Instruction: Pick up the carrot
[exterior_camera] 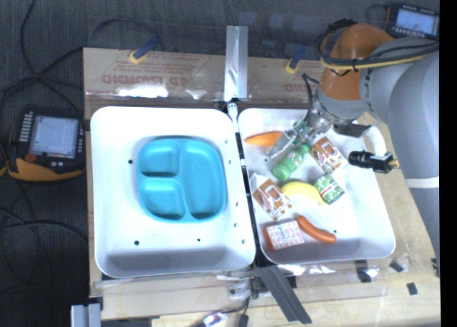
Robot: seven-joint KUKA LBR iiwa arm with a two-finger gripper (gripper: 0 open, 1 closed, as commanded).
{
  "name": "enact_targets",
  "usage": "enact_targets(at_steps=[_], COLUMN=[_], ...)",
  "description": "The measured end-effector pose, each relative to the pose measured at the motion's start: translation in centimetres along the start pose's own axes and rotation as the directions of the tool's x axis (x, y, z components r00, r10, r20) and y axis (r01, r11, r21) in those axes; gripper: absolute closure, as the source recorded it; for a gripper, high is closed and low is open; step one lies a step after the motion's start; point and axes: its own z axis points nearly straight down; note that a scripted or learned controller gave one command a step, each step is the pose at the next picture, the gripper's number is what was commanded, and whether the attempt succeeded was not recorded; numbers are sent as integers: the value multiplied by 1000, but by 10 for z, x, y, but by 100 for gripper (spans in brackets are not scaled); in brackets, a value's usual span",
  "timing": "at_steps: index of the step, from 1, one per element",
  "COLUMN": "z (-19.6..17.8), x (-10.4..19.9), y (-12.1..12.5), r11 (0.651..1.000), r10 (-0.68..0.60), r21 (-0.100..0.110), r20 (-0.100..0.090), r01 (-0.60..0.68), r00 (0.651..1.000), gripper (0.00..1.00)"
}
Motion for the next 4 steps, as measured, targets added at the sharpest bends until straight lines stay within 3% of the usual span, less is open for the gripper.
enact_targets(at_steps=[1,2,3,4], z=[-1,-40,-95,-56], x=[14,43,122,86], y=[3,1,-45,-127], r11=[931,891,930,991], r10=[-364,-455,-367,-136], r21=[18,-6,-9,-7], r20=[0,11,6,4], r01=[364,455,367,136], r00=[931,891,930,991], gripper=[0,0,0,0])
